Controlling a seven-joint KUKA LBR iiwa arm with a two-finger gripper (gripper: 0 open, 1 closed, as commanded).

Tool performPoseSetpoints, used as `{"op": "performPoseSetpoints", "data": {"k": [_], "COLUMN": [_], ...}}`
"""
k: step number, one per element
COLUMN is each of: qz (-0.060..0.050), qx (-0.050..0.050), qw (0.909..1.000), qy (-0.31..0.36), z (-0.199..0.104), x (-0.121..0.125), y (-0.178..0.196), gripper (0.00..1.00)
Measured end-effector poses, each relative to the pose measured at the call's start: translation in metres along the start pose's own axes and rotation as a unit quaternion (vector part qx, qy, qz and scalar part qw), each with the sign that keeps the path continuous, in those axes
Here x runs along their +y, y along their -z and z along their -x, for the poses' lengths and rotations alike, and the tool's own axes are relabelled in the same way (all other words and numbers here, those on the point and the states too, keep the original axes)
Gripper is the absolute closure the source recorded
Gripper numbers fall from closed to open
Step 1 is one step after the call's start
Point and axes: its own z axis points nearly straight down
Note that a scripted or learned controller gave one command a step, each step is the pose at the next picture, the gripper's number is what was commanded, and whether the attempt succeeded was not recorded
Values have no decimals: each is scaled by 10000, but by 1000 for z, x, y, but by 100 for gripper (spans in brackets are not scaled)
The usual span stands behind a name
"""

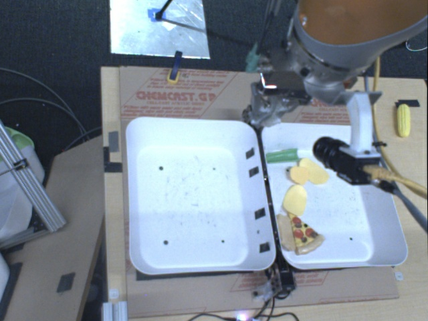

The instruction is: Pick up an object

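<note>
Four small things in the right bin [394, 243], all lying close to the wall shared with the left bin [194, 179]: a green stick [281, 155] toward the far side, overlapping yellow chips [309, 174] just beside it, another yellow piece [295, 198] nearer the camera, and a toy pizza slice [302, 233] by the near wall. Gripper [267, 109] hanging over the far rim where the two bins meet, apart from every object (too dark and foreshortened to tell how far open; nothing visibly held). Judged step: approach, no descent begun, nothing lifted yet. Next, probably: move out over one chosen piece, square up across its narrow width, come straight down, close. Flat pieces lying on the floor, so likely awkward to pinch.
</note>
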Motion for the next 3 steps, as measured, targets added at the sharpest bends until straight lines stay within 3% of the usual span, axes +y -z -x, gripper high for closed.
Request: {"op": "performPoseSetpoints", "data": {"k": [1,2,3], "qz": [12,-104,-70], "qx": [5,-32,-23], "qw": [10000,9999,9998], "qy": [27,-115,-160], "z": [0,-54,-10], "x": [1,7,-4], "y": [11,-97,-104], "gripper": [100,100,100]}}
